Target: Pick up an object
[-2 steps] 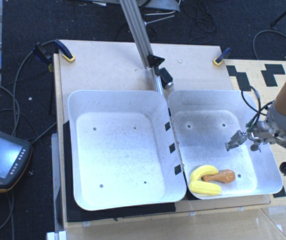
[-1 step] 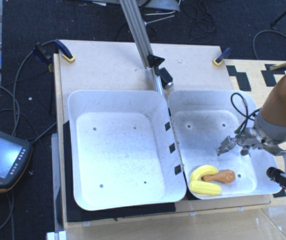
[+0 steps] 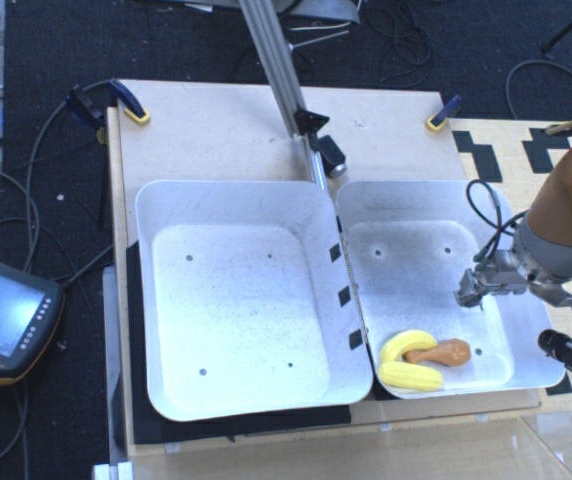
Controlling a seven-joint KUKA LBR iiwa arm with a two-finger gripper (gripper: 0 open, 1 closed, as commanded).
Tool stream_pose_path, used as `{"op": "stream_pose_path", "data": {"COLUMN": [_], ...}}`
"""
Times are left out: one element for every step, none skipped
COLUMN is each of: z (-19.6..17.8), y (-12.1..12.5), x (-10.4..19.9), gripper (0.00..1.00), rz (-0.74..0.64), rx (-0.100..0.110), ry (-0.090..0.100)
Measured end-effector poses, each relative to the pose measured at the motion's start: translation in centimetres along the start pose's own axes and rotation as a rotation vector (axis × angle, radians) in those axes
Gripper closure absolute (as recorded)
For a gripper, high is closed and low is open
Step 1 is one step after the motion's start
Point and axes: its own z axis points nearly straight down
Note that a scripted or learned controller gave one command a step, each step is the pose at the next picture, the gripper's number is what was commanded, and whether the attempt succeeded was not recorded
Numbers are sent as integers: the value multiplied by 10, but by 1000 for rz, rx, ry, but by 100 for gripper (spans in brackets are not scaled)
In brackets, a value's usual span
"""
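While jaws [image 3: 469, 296] hang over right bin [image 3: 406, 238] | grip state unclear | bench [image 3: 226, 128] on dark floor [image 3: 36, 58] w/ cables

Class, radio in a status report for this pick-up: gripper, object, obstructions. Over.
Gripper over right bin, nothing seen in it. Yellow banana and brown piece at bin's near edge, untouched. Path between looks open.

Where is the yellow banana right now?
The banana lies in the right bin, near its front edge and the divider, touching a brown toy; the pincer is above and right of it.
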Motion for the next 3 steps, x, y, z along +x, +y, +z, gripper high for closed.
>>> {"op": "stream_pose_path", "data": {"z": [-43, -91, -104], "y": [-2, -10, -10], "x": [-4, -6, -6], "gripper": [100, 100, 100], "rz": [0, 0, 0], "rx": [-3, -4, -1], "ry": [-1, -1, 0]}}
